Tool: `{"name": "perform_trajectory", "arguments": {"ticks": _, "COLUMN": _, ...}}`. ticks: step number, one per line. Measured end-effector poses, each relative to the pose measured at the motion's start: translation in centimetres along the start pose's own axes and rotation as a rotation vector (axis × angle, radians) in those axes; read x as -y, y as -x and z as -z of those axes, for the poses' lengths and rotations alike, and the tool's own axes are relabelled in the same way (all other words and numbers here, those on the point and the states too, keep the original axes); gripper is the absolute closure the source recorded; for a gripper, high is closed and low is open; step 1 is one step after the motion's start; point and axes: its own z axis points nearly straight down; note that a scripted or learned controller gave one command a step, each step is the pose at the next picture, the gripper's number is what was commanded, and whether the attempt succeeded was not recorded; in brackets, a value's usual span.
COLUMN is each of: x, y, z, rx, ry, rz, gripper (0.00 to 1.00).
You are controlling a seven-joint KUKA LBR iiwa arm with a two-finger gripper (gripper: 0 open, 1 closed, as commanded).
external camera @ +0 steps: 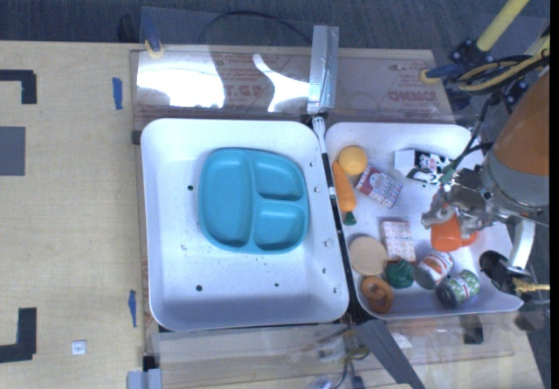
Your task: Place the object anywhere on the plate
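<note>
**A:** What lay on the tabletop (70,204), biggest things first?

**B:** Two shallow white bins sat side by side. The left bin (166,230) held a blue plate (253,200) with three compartments, nothing on it. The right bin (384,135) held a clutter of small toys and food items.

**A:** And the arm?

**B:** The grey arm (524,160) with its orange band reached in from the right. Its claw (454,212) hung over the right side of the right bin.

**A:** Where was the object to be moved?

**B:** An orange object (451,237) sat directly beneath the claw, touching or nearly so, just right of a pink packet (397,239). Its long axis was too hidden to judge.

**A:** Was the claw gripping it?

**B:** I could not tell; the wrist covered that part.

**A:** Which way was the plate?

**B:** Well to the left, across the wall between the bins. The coming move likely depended on that leftward carry.
</note>
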Motion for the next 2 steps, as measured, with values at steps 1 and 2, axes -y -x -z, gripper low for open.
{"name": "perform_trajectory", "arguments": {"ticks": 1, "x": -2.4, "y": -2.9, "z": -4.3, "rx": 0.002, "ry": -0.003, "rz": -0.010, "gripper": 1.00}}
{"name": "perform_trajectory", "arguments": {"ticks": 2, "x": -6.9, "y": -12.1, "z": -0.2, "rx": -0.002, "ry": 0.003, "rz": 0.099, "gripper": 1.00}}
